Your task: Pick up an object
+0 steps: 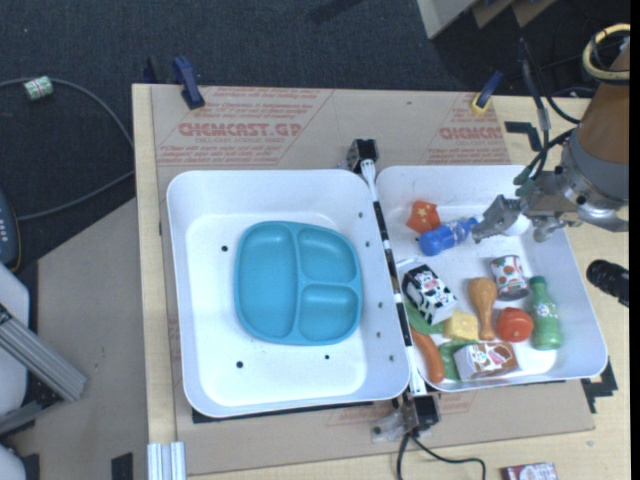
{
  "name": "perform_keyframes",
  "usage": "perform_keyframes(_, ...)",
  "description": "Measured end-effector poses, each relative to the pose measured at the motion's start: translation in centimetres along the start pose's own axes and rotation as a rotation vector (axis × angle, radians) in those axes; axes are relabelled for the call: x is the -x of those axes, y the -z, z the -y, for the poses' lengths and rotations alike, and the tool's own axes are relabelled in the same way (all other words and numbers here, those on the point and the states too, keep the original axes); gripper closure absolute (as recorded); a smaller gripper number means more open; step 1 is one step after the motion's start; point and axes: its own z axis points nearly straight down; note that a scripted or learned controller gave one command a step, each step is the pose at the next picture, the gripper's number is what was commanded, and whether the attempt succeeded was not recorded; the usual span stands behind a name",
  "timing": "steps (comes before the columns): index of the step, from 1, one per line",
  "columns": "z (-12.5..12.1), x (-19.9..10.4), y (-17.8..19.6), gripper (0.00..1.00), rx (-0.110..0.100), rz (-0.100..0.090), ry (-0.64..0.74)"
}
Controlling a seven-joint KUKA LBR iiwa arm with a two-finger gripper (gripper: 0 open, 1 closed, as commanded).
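Observation:
The right bin (580, 268) holds several toy foods. Among them are a red piece (425, 215), a blue piece (445, 236), a black-and-white cow-patterned carton (428, 293), a small can (508, 275), a tan drumstick (484, 303), a green bottle (545, 313) and a red tomato (514, 325). My gripper (520, 224) hangs over the bin's upper right part, just above the can and to the right of the blue piece. Its fingers stand apart, open, with nothing between them.
A blue three-compartment plate (298, 281) lies in the left bin (200, 208). A yellow wedge (462, 326), an orange carrot (428, 356) and a small box (487, 360) crowd the right bin's front. Black clips (362, 152) join the bins at the divider.

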Motion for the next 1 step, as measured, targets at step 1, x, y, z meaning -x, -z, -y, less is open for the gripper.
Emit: perform_keyframes(1,-1.29,3.15,-14.35,0.0,0.017,0.003,0.002)
